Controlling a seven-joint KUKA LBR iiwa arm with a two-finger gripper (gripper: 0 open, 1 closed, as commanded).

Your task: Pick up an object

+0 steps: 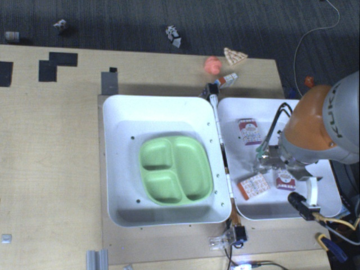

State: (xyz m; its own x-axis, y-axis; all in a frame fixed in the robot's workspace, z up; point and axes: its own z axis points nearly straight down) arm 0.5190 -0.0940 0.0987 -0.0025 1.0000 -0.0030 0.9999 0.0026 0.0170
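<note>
My gripper (263,163) hangs low in the right bin (236,122), under the orange band of the arm (306,125). A flat packet with red and white print (253,185) lies just below and left of the gripper. A second small red and white packet (285,180) sits right of it, partly under the wrist. A third packet (248,131) lies toward the back of the same bin. I see nothing between the fingers.
The left bin (118,151) holds a green divided tray (174,169). On the bench behind the bins lie a pink ball (212,65), a triangular slice-shaped toy (235,55) and a small tube (226,81). Cables run at the bench's front right.
</note>
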